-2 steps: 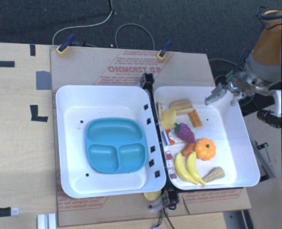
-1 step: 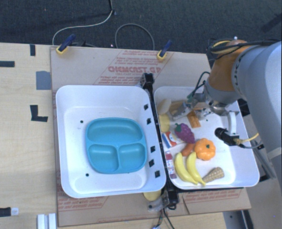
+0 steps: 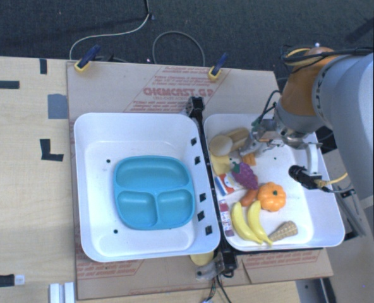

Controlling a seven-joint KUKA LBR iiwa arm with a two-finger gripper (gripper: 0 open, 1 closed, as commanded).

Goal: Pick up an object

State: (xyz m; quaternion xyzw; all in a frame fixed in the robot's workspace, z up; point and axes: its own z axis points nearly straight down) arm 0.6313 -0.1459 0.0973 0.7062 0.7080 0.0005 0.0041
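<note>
Low over the right bin (image 3: 326, 232), the gripper (image 3: 255, 141), its jaw state impossible to tell, crowds the toy food near the divider, toy pumpkin (image 3: 272, 197) and bananas (image 3: 249, 222), with bare floor rightward.

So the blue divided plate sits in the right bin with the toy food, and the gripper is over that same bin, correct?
Not quite. The camera view shows the blue plate alone in the left bin. The toy food, such as the bananas and orange pumpkin, lies in the right bin, and the gripper is over that right bin.
</note>
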